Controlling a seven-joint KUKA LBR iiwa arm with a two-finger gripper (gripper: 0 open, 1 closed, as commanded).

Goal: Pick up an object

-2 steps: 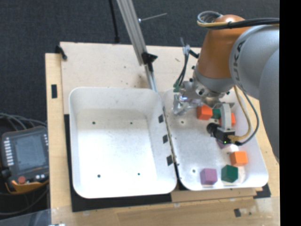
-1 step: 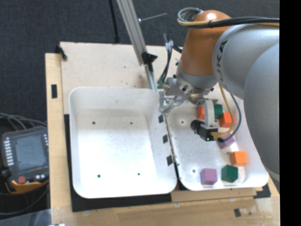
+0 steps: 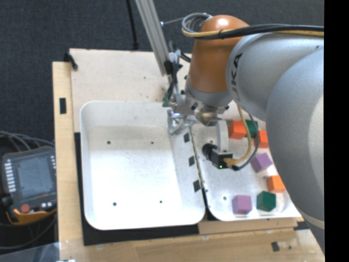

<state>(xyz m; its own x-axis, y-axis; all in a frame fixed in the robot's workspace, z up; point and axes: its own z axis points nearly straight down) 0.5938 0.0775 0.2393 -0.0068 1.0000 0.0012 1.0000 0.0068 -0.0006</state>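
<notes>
Looks like a robotics lab: teach pendant (image 3: 28,182) with cables on dark carpet (image 3: 65,15) at nine o'clock, aluminium profile mast (image 3: 150,23) at twelve, plain wooden bench (image 3: 109,75) bearing white bins (image 3: 136,168).

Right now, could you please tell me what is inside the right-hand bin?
The right bin holds two purple blocks, a green block and orange blocks. The arm covers much of that bin, so more may lie hidden.

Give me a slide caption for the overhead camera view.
KUKA arm reaching over right bin holding purple, green and orange blocks.
</notes>
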